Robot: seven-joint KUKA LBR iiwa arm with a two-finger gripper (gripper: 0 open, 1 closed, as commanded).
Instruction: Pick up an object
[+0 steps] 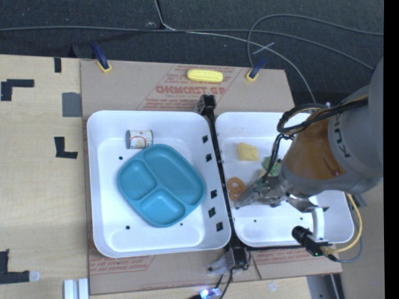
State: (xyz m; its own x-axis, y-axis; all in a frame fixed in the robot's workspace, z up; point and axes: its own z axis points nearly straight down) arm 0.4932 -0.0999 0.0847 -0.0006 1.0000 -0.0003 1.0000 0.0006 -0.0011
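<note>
- Orange-banded and grey, the arm point(330, 154) reaches in over the right bin point(324, 229), which we take as our landmark.
- We see the gripper point(244, 198) low inside that bin, near its left wall, its fingers point(249, 195) pointing left; how far apart they stand we cannot tell, and we see nothing between them.
- Just beside the fingertips, toward the left wall, lies an orange ring-shaped piece point(235, 187).
- A yellow block point(247, 152) sits farther back in the bin, and something green point(270, 164) shows partly hidden under the wrist.
- Left of our landmark, the left bin point(100, 167) holds a blue divided plate point(161, 184) and a small can point(139, 139) on its side.
- Behind both bins, a yellow corn cob point(205, 75) lies on the cardboard point(156, 86).
</note>
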